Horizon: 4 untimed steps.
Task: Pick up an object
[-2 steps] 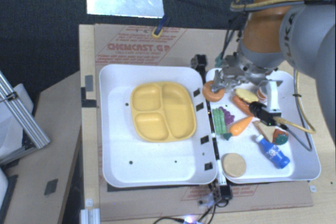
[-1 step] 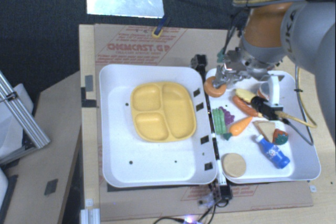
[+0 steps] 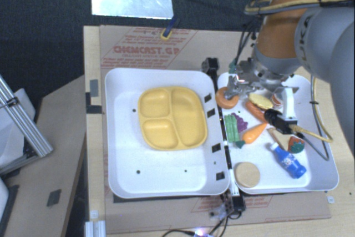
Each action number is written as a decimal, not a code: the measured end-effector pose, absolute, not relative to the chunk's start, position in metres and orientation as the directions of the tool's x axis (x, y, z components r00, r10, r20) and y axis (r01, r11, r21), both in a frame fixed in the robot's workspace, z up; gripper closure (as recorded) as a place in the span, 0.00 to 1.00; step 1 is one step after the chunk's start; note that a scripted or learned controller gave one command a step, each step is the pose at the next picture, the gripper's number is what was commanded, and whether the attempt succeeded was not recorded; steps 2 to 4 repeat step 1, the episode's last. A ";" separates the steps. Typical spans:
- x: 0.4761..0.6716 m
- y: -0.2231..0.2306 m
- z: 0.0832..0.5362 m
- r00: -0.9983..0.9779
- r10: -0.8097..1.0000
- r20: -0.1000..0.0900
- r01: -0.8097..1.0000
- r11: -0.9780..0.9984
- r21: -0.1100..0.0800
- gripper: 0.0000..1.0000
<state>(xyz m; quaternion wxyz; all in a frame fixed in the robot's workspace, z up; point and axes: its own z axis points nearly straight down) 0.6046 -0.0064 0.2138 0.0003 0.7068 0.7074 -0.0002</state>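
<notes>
the tool (image 3: 238, 85) hangs low over the right bin (image 3: 321, 175), just above the orange round toy (image 3: 226, 99); i cannot tell how it is set

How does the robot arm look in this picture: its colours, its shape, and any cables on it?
The arm is thick and rounded, with a grey shell and a wide orange band above the wrist. A black cable with a yellow stripe runs across its top. Below the orange part sits a metallic silver pincer with thin dark wires beside it.
</notes>
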 end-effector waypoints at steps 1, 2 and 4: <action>0.612 0.000 0.232 -0.005 1.000 0.001 1.000 0.005 0.003 1.00; 0.612 0.000 0.232 -0.005 1.000 0.001 1.000 0.005 0.003 1.00; 0.612 0.000 0.232 -0.005 1.000 0.001 1.000 0.005 0.003 1.00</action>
